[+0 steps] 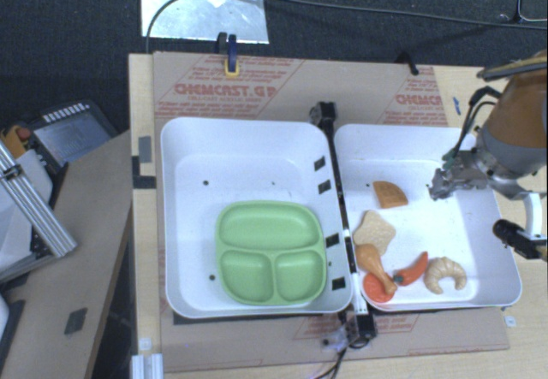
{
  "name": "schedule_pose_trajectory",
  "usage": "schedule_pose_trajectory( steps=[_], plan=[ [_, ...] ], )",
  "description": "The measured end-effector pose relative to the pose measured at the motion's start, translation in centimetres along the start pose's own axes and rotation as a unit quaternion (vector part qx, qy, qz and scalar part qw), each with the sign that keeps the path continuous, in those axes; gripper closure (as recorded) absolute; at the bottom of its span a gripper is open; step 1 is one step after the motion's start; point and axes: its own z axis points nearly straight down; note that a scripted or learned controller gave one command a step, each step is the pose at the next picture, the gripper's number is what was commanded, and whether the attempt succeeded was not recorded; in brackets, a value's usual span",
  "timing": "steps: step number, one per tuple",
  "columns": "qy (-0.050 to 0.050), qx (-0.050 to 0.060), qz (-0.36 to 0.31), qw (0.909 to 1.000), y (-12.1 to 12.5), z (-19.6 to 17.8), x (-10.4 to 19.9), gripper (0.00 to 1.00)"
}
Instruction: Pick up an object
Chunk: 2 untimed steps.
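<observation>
The right bin (428, 155) holds several toy foods. An orange wedge (390, 194) lies near its middle, with a beige bread slice (375, 232) just below it. A drumstick (373, 263) and a red pepper (409, 271) lie at the front, partly over a red round piece (374, 288). A croissant (446, 275) sits at the front right. My gripper (439, 186) hangs low over the bin's right half, about a hand's width right of the orange wedge, with nothing seen in it.
The left bin (231, 146) holds a green divided plate (271, 251) in its front half. A black clip strip (332, 189) runs along the wall between the bins. Cables cross the dark floor behind the bench.
</observation>
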Motion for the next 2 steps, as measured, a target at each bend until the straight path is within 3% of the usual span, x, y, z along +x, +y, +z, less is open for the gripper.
schedule_pose_trajectory(
  steps=[2],
  plan=[
    [0.0, 0.0, -0.001, 1.0, 0.3, -9.8, -0.3, 1.0]
  ],
)
